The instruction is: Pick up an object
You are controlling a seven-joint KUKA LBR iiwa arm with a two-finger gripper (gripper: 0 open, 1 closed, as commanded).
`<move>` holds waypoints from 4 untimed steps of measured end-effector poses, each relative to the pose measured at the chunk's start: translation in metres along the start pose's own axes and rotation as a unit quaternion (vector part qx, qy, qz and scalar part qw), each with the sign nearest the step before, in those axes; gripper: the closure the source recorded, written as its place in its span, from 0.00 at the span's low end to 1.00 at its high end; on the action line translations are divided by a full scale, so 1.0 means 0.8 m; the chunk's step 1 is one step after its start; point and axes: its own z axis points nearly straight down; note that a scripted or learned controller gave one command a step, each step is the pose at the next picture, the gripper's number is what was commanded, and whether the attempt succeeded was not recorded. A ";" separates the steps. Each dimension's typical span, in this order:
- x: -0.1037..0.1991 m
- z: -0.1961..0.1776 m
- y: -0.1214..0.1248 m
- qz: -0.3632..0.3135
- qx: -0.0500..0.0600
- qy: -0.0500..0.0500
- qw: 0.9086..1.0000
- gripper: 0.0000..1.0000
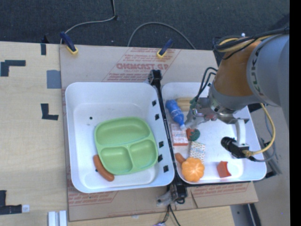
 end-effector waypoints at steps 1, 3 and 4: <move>0.001 0.000 0.000 -0.001 0.000 0.000 1.000 0.00; -0.048 0.119 0.026 -0.001 -0.002 0.003 1.000 0.00; -0.049 0.105 0.028 -0.001 -0.005 0.001 1.000 1.00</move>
